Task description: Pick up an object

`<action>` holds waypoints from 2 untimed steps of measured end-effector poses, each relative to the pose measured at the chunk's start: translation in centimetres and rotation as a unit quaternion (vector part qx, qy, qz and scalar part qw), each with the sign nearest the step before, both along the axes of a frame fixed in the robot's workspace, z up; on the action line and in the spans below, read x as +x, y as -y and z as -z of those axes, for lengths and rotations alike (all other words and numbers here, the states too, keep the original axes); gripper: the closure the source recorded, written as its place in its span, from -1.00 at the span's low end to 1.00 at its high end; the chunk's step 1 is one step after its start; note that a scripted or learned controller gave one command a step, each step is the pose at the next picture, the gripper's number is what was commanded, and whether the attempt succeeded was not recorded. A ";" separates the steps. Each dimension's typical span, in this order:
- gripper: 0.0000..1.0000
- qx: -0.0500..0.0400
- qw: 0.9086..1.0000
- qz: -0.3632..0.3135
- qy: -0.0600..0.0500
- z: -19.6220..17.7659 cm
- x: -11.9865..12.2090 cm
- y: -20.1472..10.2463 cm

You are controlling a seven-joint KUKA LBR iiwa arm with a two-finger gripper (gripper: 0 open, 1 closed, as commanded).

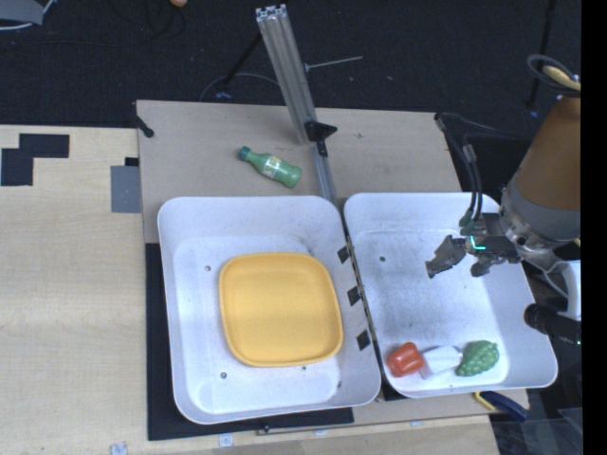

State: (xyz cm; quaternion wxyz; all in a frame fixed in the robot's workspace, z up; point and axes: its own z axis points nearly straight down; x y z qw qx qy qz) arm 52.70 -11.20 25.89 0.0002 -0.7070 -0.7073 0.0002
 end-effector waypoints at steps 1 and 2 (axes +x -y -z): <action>-1.00 0.000 1.000 0.000 0.000 0.0 0.0 0.0; -1.00 0.000 1.000 -0.001 -0.002 4.5 -0.2 -0.7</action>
